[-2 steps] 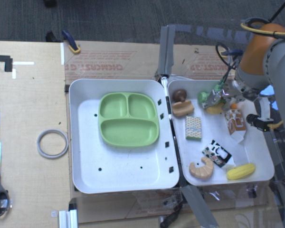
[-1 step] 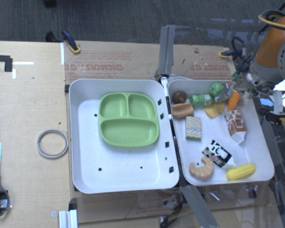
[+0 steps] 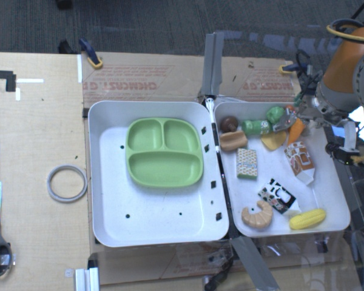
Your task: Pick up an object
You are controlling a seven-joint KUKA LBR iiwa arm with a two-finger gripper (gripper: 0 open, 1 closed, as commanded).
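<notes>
Gripper (image 3: 289, 121), finger state indiscernible, poised at the right bin's far edge; orange carrot (image 3: 296, 130) just beside and below it, long axis steeply inclined.

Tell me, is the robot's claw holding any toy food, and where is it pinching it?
It cannot be told: the gripper sits by the orange carrot and green vegetable, hold unclear.

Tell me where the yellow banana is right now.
The yellow banana lies in the right bin, at its near right corner, just right of the croissant and the black-and-white packet.
</notes>
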